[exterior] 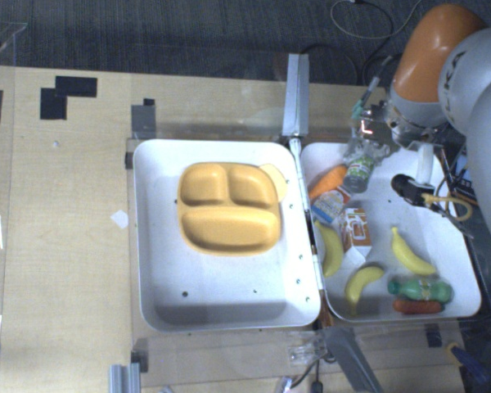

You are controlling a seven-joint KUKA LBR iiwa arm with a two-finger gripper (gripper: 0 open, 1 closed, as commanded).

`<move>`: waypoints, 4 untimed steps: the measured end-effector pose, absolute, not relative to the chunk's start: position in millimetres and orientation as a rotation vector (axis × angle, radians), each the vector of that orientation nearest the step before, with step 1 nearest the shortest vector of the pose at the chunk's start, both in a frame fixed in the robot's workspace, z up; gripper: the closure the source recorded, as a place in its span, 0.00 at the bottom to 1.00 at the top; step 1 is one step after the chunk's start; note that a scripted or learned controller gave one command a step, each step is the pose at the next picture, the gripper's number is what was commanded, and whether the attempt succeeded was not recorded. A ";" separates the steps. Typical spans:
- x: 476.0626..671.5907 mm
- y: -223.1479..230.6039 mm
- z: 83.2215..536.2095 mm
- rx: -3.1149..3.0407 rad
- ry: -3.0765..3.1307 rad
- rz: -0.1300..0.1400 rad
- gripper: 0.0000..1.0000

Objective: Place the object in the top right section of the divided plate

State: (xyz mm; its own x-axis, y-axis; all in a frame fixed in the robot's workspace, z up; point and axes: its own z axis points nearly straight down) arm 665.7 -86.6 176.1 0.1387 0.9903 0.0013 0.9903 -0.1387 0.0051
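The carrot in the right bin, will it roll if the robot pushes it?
Probably. The carrot looks round and tapered, so it would likely roll in a curve. It appears stiff, not floppy, and may be smooth plastic, so perhaps slippery.

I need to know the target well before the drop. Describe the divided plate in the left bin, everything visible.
The divided plate is yellow, matte, plastic-looking, a rounded rectangle with three sections: two small ones along the far side and one wide one along the near side, split by raised ridges. It lies flat in the left bin, toward the bin's far half and nearer its right wall. Nothing is in its sections. Something pale yellow peeks out at its far right corner; I cannot tell what.
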 end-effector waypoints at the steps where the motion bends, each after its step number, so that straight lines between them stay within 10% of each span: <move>1: 665.8 -86.8 176.4 2.368 2.059 0.007 0.00; 2: 669.7 -13.4 343.2 2.234 2.201 0.010 0.00; 3: 669.5 -39.4 275.7 2.306 2.128 0.004 0.00; 4: 660.2 79.9 247.4 2.366 2.065 0.008 0.00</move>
State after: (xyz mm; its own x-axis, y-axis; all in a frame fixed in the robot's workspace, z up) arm 660.2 79.9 247.4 0.1353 0.9908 0.0027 0.9908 -0.1353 0.0045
